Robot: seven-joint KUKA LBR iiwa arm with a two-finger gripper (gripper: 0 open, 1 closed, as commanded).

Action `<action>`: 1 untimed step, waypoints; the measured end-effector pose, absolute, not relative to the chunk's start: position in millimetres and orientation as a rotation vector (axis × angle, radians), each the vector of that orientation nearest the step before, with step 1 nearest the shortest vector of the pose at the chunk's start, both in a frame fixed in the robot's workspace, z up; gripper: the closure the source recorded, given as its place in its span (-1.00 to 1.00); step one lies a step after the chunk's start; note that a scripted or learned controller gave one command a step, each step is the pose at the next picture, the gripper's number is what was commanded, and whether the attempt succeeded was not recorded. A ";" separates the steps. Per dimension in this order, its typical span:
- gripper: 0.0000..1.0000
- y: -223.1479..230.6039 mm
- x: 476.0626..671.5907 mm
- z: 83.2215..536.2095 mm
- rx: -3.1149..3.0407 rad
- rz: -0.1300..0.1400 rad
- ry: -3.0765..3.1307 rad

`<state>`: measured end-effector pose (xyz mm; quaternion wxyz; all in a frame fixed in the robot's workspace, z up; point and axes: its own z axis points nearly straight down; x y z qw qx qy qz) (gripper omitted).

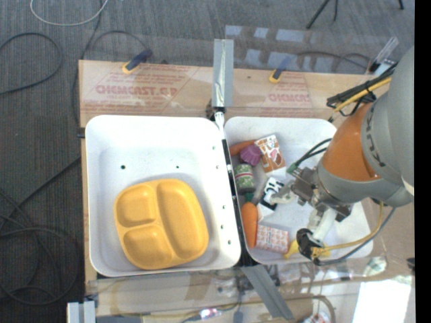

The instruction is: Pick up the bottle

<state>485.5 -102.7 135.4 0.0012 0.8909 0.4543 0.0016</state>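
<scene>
Not done yet. Bottle (pixel 244 178) lying in right bin (pixel 350 247), by its left wall, among toys. Pincer (pixel 277 192) just beside it; open or shut, cannot tell. Grabbing and lifting left.

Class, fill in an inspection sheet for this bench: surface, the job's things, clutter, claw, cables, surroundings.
Surface: two white bins side by side, left bin, right bin.
Job's things: bottle cannot be told apart in the right bin's pile.
Clutter: yellow divided tray in left bin; carrot, purple piece, printed packet in right bin.
Claw: claw low over the right bin's pile.
Cables: black loops on carpet.
Surroundings: grey carpet.
</scene>
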 end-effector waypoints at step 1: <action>-1.00 -94.3 496.4 107.5 2.842 0.060 1.296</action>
